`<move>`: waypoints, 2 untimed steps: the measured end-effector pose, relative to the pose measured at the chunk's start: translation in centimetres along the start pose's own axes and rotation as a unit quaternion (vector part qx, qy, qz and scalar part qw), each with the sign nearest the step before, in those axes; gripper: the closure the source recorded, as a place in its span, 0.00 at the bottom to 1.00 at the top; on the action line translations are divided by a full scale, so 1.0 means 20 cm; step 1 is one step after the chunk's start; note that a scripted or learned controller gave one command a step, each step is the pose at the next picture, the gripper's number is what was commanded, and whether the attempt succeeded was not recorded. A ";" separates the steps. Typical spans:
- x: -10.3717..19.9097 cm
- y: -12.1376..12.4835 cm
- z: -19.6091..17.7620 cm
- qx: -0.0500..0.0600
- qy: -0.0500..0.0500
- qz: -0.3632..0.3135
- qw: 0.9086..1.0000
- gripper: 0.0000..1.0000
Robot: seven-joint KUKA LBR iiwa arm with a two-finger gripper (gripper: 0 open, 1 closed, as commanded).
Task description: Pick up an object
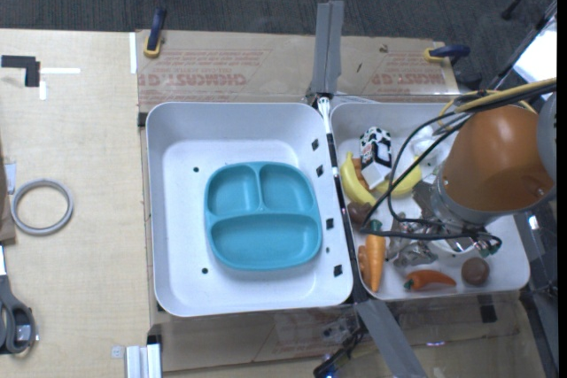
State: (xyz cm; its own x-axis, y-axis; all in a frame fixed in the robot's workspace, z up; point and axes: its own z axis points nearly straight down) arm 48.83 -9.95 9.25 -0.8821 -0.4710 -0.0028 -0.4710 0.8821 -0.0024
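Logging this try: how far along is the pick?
Done: the arm is down over the right bin. In hand: nothing visibly lifted; banana, carrot and the other toys lie in that bin. Left: the grasp and lift. The blue tray sits in the left bin.

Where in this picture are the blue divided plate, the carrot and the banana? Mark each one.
blue divided plate [263, 216]: camera view, on its big lower compartment.
carrot [374, 262]: camera view, mid-length on its orange body.
banana [355, 182]: camera view, on the yellow curve near its left end.
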 end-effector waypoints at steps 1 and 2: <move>0.01 -0.13 0.00 -0.001 0.000 0.228 0.974 1.00; 0.01 -0.13 0.00 0.000 0.000 0.228 0.974 0.00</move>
State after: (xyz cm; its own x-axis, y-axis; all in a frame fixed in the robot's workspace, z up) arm 49.84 -12.40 9.21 -0.9995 -0.0302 -0.0032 -0.0302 0.9995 -0.0001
